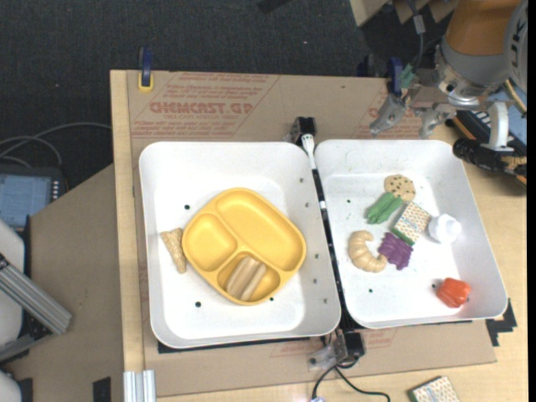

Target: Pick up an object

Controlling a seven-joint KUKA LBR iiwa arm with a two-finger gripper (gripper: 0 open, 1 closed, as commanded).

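Note:
The right bin (477, 224) holds a round cookie (399, 187), a green vegetable piece (383, 208), a patterned wafer (412, 222), a white cap (444, 228), a croissant (366, 251), purple grapes (395, 249) and a red pepper (453, 292). My gripper (409, 117) hangs over the cardboard just beyond the far rim of that bin. Its fingers stand apart, open, with nothing between them. The grey arm with its orange band (486, 11) rises to the upper right.
The left bin (159, 182) carries a yellow divided plate (243, 241) with a bread roll (245, 277) in its near compartment. A tan cracker (174, 249) lies left of the plate. A black clamp (303, 129) sits where the bins meet. Cables and dark parts (494, 153) lie at the right.

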